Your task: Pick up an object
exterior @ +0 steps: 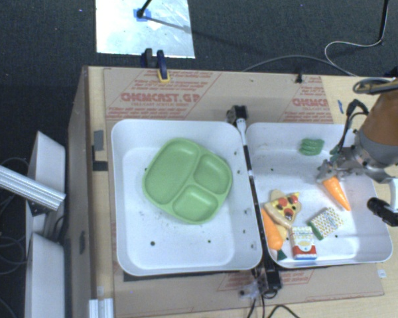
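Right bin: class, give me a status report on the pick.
End effector low over right bin, at the carrot's upper end. Carrot lies on bin floor, not lifted. Nothing in the way.

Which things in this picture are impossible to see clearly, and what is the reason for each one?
- Gripper: whether it grips the carrot is hidden by the wrist, camera view.
- Arm: cut off by the right edge.
- Small carton: print too small to read.
- Second carrot: partly covered by the pizza slice.

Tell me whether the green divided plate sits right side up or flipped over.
Right side up: the green divided plate in the left bin shows its three hollow compartments facing upward.
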Controlling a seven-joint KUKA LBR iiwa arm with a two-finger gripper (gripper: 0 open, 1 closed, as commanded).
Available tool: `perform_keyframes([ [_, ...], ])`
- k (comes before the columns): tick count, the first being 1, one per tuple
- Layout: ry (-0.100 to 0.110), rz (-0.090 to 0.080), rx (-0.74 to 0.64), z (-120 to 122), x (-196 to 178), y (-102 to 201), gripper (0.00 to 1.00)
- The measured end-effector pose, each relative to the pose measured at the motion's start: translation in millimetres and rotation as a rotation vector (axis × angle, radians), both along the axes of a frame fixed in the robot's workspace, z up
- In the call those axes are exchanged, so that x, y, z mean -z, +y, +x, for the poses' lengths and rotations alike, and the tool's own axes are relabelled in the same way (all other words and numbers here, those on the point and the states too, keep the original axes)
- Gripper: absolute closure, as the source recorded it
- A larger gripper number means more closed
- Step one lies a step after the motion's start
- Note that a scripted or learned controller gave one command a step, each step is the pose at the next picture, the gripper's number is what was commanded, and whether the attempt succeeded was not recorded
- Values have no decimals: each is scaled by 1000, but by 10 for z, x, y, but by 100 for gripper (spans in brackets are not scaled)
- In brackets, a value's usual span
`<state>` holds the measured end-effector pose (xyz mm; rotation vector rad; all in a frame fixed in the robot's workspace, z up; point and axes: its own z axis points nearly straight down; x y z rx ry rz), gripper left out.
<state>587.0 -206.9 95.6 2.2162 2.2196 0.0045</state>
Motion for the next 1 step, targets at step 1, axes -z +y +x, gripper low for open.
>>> perform_keyframes([
  [1, -1, 0, -3, 47, -1117, 476, 100],
])
